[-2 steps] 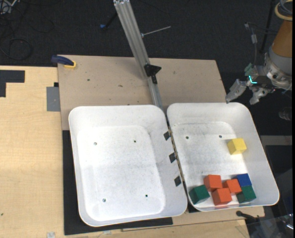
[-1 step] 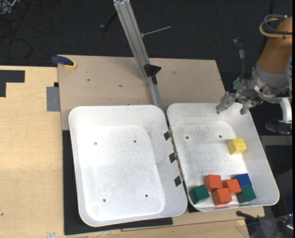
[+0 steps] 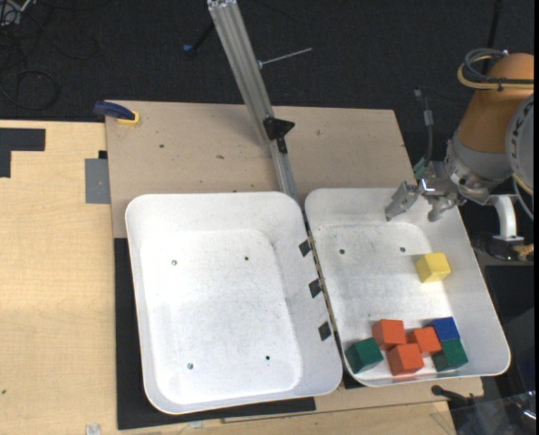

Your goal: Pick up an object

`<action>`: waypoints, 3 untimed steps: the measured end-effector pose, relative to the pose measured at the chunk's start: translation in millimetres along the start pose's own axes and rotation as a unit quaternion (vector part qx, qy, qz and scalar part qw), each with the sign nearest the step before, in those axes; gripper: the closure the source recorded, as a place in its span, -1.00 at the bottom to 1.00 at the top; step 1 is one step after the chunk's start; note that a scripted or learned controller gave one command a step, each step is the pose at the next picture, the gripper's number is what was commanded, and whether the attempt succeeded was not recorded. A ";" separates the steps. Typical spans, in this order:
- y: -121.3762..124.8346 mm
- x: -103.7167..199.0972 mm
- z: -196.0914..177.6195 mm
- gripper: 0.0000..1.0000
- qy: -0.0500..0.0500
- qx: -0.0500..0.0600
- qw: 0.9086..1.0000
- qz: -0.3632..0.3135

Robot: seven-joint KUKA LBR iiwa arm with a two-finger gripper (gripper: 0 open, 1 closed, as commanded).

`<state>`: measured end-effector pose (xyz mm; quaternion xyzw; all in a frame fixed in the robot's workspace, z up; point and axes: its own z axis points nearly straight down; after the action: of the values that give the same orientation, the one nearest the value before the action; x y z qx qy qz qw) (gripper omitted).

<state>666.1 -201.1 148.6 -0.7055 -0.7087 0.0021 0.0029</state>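
- Clustered at the near end of the right bin (image 3: pixel 486 284), six small cubes sit packed together: three orange blocks (image 3: pixel 405 343), two dark green blocks (image 3: pixel 364 354) at the outer sides of the group, and a blue block (image 3: pixel 445 328) at the far right of it. They look matte, with square faces and crisp edges.
- Well apart from that cluster, a yellow block (image 3: pixel 433 266) lies alone further up the same bin, slightly turned.
- Both bins are shallow white trays with rounded corners and a speckled, scuffed floor; the left bin (image 3: pixel 151 243) shows a few dark dots on its floor.
- Black clips (image 3: pixel 312 287) sit along the seam where the two bins meet.
- At the far right corner of the right bin, the pincer (image 3: pixel 420 203) hangs with its two grey fingers spread apart and nothing between them, near the yellow block but not touching it.
- A ribbed aluminium rail (image 3: pixel 245 71) leans across the brown table (image 3: pixel 206 152).
- No readable writing or label appears anywhere.
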 end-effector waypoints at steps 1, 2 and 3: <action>-1.1 1.4 54.6 -1.00 0.000 0.001 1.000 -0.002; 0.8 1.1 39.9 1.00 -0.001 -0.002 1.000 -0.003; -1.6 -3.3 -4.6 1.00 -0.001 -0.005 1.000 0.002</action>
<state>664.6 -204.4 153.2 -0.7070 -0.7072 -0.0007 -0.0016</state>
